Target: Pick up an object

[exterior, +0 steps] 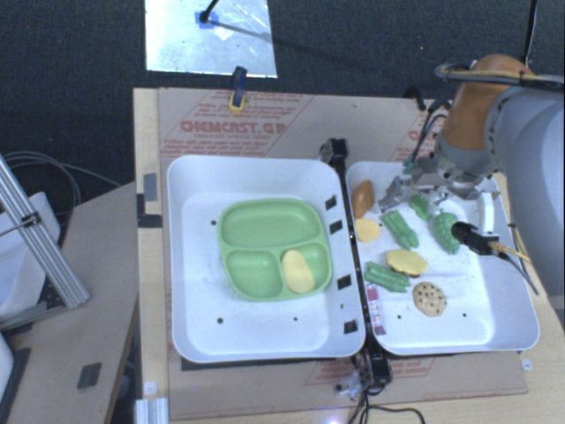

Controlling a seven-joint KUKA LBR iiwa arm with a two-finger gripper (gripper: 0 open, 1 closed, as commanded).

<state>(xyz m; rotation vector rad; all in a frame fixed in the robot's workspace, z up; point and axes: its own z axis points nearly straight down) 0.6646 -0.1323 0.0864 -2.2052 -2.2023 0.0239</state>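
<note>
In the right bin [494, 325] lie several toy foods: a brown bread roll [363, 198], a small yellow piece [367, 230], a green pickle [401, 229], two more green pieces [444, 232] [419, 207], a yellow wafer [406, 261], a green bean pod [387, 277] and a cookie [430, 299]. My gripper [399, 193] hangs low over the far part of this bin, between the bread roll and the green pieces. I see nothing held in it.
The left bin [199, 325] holds a green divided plate [265, 223] with a yellow food piece [299, 271] in its near right compartment. The grey arm [530, 148] fills the right side above the right bin. A black ridge [346, 237] divides the bins.
</note>
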